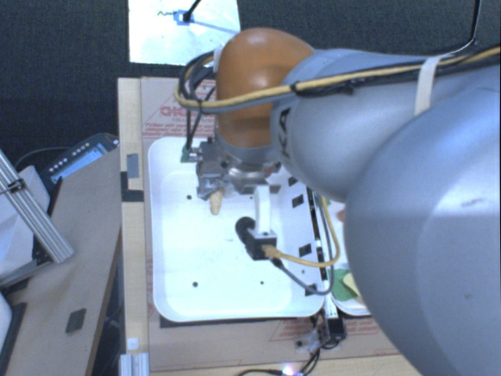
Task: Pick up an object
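Observation:
My gripper (pixel 235 204) hangs low over the upper middle of the left white bin (pixel 176 288), under the arm's orange band (pixel 254 84). A tan tip and a white and black part with a yellow cable stick out below the wrist. No object shows between them. The floor of the left bin that I can see is bare white with a few small dark dots. A green and yellow object (pixel 345 284) peeks out in the right bin, mostly covered by the grey arm.
The grey arm (pixel 407 178) blocks most of the right bin. A brown cardboard sheet (pixel 160 112) lies under the bins. Left of the bench sit a metal rail (pixel 35 218) and a dark device (pixel 78 157).

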### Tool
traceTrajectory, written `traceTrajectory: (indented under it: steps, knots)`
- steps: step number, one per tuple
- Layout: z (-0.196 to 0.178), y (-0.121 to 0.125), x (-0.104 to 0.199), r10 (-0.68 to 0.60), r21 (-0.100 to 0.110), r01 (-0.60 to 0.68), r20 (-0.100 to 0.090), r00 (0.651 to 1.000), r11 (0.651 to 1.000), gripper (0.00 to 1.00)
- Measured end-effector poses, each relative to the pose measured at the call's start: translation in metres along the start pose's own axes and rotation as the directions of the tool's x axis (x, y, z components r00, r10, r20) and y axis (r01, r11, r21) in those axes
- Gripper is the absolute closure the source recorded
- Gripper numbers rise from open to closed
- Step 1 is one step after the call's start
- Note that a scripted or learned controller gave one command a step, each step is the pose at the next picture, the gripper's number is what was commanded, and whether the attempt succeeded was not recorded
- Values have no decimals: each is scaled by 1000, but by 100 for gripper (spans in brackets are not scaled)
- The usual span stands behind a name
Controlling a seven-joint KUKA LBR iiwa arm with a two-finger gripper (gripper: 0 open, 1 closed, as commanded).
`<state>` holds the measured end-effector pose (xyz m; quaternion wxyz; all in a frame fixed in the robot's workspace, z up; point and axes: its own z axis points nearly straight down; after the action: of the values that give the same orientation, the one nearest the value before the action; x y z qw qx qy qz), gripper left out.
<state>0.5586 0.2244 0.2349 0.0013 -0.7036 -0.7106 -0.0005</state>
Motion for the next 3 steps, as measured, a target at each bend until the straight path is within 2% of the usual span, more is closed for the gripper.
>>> traceTrajectory:
  steps: [1,2,3]
  knots:
    - [-5,-8,-1,6,-1,-6,2,1000,1000,100]
    - [-78,19,10,5,-11,-5,-1,1000,1000,100]
    - [-2,-20,-5,9,8,-9,5,1000,1000,100]
